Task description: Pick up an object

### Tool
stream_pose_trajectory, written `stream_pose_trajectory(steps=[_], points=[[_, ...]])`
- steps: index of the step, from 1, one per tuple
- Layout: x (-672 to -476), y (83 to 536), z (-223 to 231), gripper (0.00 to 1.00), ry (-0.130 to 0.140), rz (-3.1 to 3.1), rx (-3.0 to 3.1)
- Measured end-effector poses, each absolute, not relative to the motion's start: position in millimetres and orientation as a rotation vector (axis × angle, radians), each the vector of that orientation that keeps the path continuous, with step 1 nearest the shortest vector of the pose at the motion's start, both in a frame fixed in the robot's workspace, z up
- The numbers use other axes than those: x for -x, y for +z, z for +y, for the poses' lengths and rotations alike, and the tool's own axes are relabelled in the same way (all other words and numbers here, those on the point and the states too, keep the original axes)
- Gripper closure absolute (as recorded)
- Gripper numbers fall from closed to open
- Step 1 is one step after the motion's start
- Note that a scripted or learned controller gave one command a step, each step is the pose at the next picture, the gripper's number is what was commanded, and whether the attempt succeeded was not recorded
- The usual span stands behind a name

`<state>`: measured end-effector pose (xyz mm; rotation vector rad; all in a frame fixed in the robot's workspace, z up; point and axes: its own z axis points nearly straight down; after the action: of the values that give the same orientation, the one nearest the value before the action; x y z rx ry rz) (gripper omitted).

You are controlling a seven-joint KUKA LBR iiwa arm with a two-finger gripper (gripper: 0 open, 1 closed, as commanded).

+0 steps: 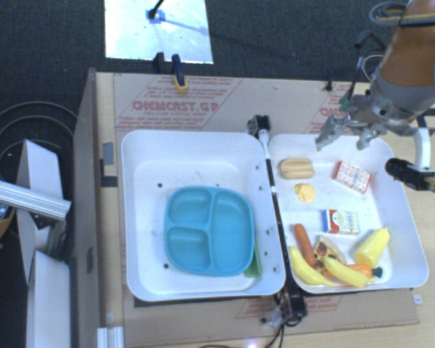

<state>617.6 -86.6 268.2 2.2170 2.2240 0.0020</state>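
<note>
A small red-and-white carton (351,176) lies in the back of the right white bin (409,227), near a tan bread roll (296,168) and a yellow lump (304,191). Just above it hovers the grey end effector (346,132), fingers spread apart and holding nothing. A blue divided plastic tray (209,230) sits in the left bin (141,194).

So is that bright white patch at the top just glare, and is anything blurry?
In the camera view, the shiny sheet behind the bench catches strong glare; the white bins look evenly lit with faint shadows; the arm and its fingers look slightly soft, and the food items are small and grainy.
</note>
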Motion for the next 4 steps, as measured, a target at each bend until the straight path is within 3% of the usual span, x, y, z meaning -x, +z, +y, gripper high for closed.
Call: stream_pose_trajectory(steps=[1,2,3,4], points=[[-552.1,217,-80,0.00,-0.007,2.226,-2.227],[-578.3,134,-86,0.00,-0.002,2.223,-2.223],[-547.2,87,-86,0.00,0.011,2.212,-2.209],[-604.4,86,-83,0.00,0.008,2.223,-2.210]])
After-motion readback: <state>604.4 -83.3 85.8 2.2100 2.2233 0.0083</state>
